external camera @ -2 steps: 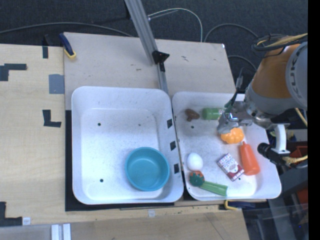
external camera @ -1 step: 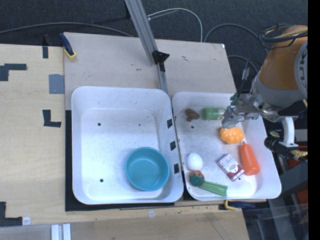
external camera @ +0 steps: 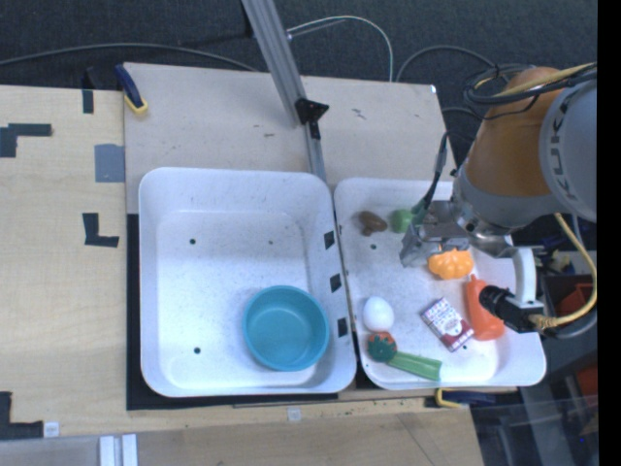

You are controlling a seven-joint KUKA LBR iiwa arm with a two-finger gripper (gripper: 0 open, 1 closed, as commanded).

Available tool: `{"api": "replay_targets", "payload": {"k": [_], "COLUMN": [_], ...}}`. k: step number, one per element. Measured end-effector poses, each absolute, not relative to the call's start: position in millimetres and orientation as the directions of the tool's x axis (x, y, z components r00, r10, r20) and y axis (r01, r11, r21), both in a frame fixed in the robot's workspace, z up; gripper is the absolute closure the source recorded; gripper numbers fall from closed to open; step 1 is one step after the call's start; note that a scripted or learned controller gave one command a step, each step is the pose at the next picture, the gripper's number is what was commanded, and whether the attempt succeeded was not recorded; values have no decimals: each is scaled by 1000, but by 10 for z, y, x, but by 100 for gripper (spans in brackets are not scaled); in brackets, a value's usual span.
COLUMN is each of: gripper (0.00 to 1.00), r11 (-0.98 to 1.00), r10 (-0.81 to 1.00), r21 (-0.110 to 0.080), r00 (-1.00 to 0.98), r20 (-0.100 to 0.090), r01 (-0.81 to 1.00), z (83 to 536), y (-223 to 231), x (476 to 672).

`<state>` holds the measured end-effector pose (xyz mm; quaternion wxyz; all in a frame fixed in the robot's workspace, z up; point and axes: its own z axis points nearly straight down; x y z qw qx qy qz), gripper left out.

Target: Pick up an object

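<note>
Gripper [external camera: 424, 246] of the grey KUKA arm [external camera: 529, 153] hangs low over the far part of the right bin [external camera: 388, 265]; whether its grip is wide or narrow cannot be told from above. Just right of it lies a yellow-orange toy [external camera: 451, 263], with a small green piece [external camera: 400, 221] and a brown lump [external camera: 372, 222] to its left. Nearer the camera rest a white egg [external camera: 377, 313], a red-and-white packet [external camera: 446, 322], an orange bottle [external camera: 481, 311] and a green-handled toy [external camera: 403, 356]. A blue bowl [external camera: 284, 328] sits in the left bin [external camera: 175, 260].
</note>
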<state>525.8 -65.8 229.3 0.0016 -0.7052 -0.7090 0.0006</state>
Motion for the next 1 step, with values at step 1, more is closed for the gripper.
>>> {"api": "replay_targets", "payload": {"k": [1], "gripper": [100], "r11": [7], "r10": [1000], "r21": [-3], "r00": [-7], "r20": [2], "r01": [1000], "z": [2361], "y": [-159], "x": [5083]}}
